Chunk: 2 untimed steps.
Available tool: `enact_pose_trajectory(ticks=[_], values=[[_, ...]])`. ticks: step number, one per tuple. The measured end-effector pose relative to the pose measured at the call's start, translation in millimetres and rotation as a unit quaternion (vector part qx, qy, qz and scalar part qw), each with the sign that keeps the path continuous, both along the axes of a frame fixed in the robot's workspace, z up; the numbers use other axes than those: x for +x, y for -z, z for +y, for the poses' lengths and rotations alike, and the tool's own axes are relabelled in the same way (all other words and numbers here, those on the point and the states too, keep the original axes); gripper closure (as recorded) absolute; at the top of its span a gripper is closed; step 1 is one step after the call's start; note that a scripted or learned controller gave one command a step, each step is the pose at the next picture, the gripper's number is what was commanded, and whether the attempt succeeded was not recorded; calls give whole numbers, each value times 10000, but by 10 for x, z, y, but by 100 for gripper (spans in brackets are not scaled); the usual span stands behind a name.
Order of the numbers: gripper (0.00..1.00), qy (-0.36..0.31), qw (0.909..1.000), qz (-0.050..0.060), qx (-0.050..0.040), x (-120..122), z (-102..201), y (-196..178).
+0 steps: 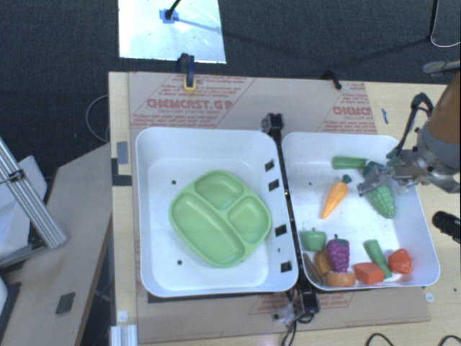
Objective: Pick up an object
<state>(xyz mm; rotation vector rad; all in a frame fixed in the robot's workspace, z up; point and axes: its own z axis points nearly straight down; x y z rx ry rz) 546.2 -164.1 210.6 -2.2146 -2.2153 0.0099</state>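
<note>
Gripper (376,184): low over right bin (418,222), at its right side; fingers' state cannot be told.
Green corn-like piece (383,201): just near of gripper, touching or almost.
Carrot (333,198): left of gripper, apart.
Green pod (349,163): far side of right bin.
Near-edge cluster: purple grapes (337,253), orange block (369,272), tomato (400,261).
Left bin (158,157): green divided plate (220,218).

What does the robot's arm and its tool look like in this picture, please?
The arm enters from the right as a rounded grey body with an orange band higher up, partly cut off by the picture's edge. A thin dark cable loops up beside it. At its end, the tool is a small assembly of grey metal and dark parts; finer details are too small to tell.
</note>
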Motion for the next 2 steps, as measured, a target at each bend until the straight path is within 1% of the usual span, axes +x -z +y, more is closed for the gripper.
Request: enact_pose_trajectory(ticks=[1,2], values=[[0,-14,10000,-62,-12,29,3,-67],[0,-27,10000,-50,-6,113,67,426]])
